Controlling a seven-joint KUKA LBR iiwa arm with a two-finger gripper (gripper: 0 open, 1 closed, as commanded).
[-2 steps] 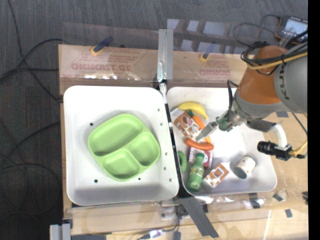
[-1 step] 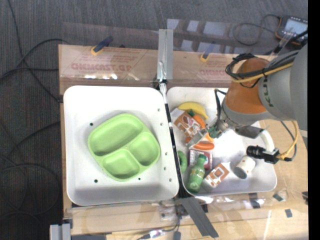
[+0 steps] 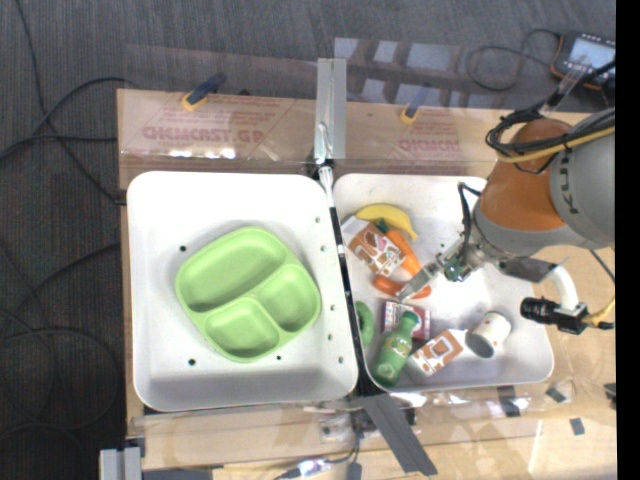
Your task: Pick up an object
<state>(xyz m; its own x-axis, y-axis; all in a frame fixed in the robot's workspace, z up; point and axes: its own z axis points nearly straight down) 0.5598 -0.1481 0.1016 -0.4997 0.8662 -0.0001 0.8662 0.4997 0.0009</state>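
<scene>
Bench carries two shallow white bins side by side; left white bin (image 3: 160, 368) holds green three-compartment plastic tray (image 3: 248, 293).

Right white bin (image 3: 530, 363) crowded: yellow banana (image 3: 385, 214), orange snack packet (image 3: 380, 250), green plastic bottle (image 3: 395, 348), small brown-and-white carton (image 3: 438, 352), white cup on its side (image 3: 487, 332).

Grey two-finger gripper (image 3: 418, 286) low over packet's right edge, nothing seen between its tips; opening cannot be told.

Risks, judged: items packed touching, so tips may straddle two or jam on top; flat packet may slip out; neighbours may get shoved.

Robot lab: loose cables (image 3: 60, 148), taped bench (image 3: 240, 133).
</scene>
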